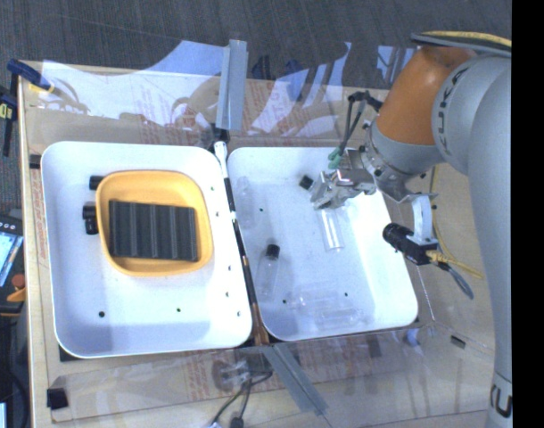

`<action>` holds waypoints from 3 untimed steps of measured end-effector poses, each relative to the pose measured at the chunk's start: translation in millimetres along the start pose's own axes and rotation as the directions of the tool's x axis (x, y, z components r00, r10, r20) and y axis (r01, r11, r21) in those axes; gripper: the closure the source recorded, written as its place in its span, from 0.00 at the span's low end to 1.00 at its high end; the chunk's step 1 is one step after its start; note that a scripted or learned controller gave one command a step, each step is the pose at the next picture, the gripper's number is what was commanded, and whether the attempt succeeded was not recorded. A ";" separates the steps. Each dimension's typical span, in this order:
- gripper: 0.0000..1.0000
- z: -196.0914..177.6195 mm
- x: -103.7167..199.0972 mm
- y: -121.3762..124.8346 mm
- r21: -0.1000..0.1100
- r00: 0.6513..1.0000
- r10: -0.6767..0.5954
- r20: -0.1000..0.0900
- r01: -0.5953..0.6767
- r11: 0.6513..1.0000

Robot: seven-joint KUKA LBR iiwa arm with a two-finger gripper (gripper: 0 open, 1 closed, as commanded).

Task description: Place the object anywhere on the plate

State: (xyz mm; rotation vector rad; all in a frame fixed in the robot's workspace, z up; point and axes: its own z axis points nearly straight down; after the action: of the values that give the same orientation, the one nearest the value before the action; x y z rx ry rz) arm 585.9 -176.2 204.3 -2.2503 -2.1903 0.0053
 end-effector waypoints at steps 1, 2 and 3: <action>1.00 16.7 20.6 -17.2 0.003 0.991 -0.133 -0.004 0.133 0.991; 1.00 -68.8 47.6 -4.7 -0.002 0.986 -0.166 -0.001 0.166 0.986; 1.00 -1.8 68.6 6.4 0.001 0.890 -0.456 -0.003 0.456 0.890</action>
State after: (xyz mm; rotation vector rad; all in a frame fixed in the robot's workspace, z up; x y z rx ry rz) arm 594.1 -107.8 206.0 -1.6716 -2.6542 0.0038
